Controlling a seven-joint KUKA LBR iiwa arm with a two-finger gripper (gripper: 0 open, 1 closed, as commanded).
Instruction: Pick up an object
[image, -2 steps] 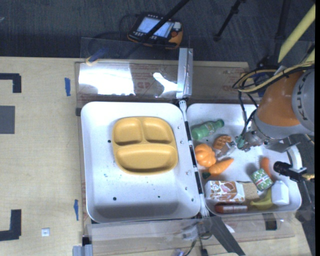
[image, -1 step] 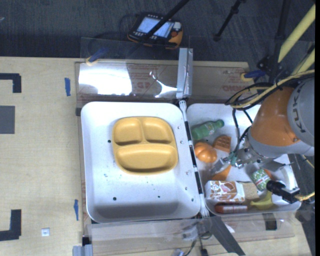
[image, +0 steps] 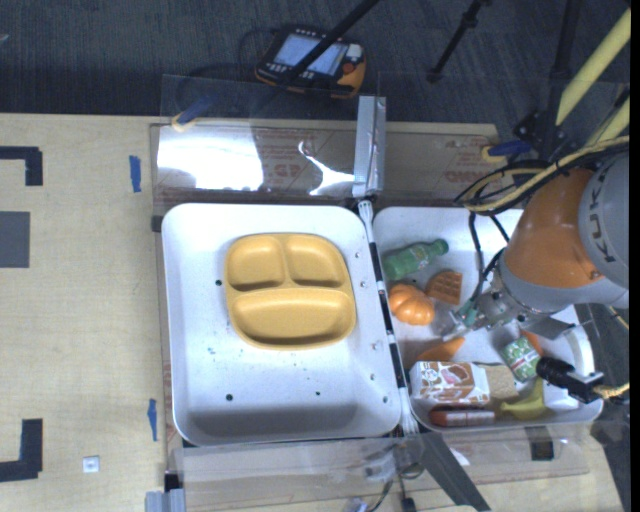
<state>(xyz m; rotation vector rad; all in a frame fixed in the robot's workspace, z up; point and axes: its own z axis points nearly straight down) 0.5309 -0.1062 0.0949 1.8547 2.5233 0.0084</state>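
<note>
The right bin (image: 392, 222) holds several small items. A green bottle (image: 414, 258) lies at its far left, with an orange round fruit (image: 411, 304) and an orange-brown piece (image: 446, 286) just below it. Nearer the front lie an orange wedge (image: 441, 350), a brown-and-white carton (image: 450, 381), a red sausage-like stick (image: 460, 417), a yellow banana (image: 526, 403) and a small green-and-white can (image: 521, 356). My gripper (image: 468, 318) hangs low in the bin's middle, between the orange fruit and the can, just above the orange wedge. Nothing is visibly held in it.
The left bin (image: 185, 330) carries a yellow divided tray (image: 290, 288). A metal divider (image: 368, 145) stands behind the seam between the bins. The arm's orange band (image: 555, 240) and cables cover the right bin's far right side. A handheld controller (image: 310, 60) lies beyond the bench.
</note>
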